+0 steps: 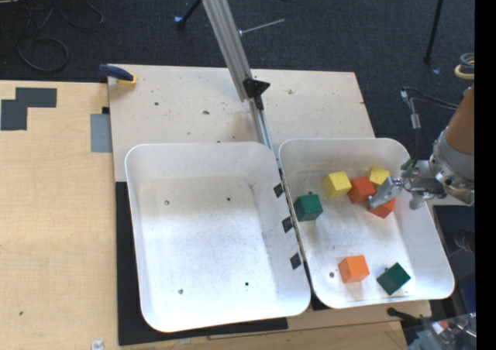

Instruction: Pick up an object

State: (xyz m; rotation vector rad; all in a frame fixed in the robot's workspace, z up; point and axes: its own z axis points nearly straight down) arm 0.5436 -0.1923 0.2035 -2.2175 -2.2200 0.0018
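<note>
Gripper point(385, 195), fingers' spacing indiscernible, hovers at the right bin's point(434, 263) far right edge, over a red block point(381, 207) set cornerwise; its long axis cannot be judged. An orange-red block point(359, 189) lies just left.

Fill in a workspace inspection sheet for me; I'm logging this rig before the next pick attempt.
Surface: bench bearing left bin and right bin.
Job's things: right bin holds two yellow blocks, two green blocks, an orange block and red blocks.
Clutter: blue-and-yellow clamp at the bench's far left corner.
Grippers: gripper over the red blocks.
Cables: coils on the dark floor.
Surroundings: slanted metal post.
</note>
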